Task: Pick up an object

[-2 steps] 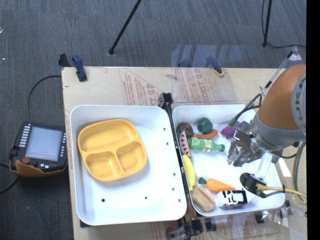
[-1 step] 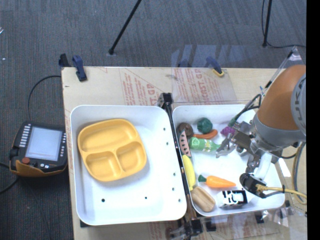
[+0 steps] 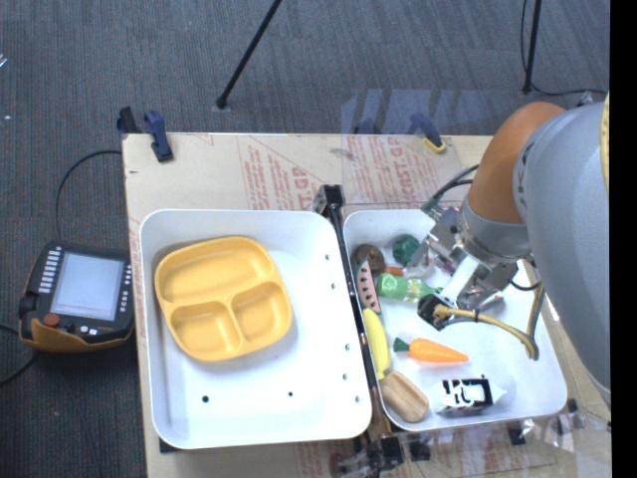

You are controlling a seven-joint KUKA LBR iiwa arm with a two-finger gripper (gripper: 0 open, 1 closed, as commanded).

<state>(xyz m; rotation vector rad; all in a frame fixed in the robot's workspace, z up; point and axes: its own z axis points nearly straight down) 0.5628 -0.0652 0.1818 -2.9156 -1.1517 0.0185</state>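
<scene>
Here, in the camera view, the pincer (image 3: 439,259) hangs low over the far part of the right bin (image 3: 520,368), at the end of the grey arm (image 3: 567,217) with its orange band. Whether the pincer is apart or together cannot be told, and nothing can be seen clamped in it.

Just to its left lie a dark green object (image 3: 405,247) and, a little nearer the camera, a pale green object (image 3: 399,288). Further left, by the bin wall, sit a brown object (image 3: 365,257) and a pinkish slice (image 3: 365,287). Nearer the camera than the pincer lie an orange carrot (image 3: 435,350), a yellow banana (image 3: 375,339), a tan wooden piece (image 3: 404,395) and a black packet (image 3: 468,392). The packet has white marks too small to read.

Well to the pincer's left, the left bin (image 3: 249,398) holds a yellow divided plate (image 3: 222,297). Beyond both bins, the board (image 3: 229,172) carries red printed lettering that cannot be read with certainty. Far to the left, a pendant (image 3: 80,297) with a pale screen lies on the floor.
</scene>
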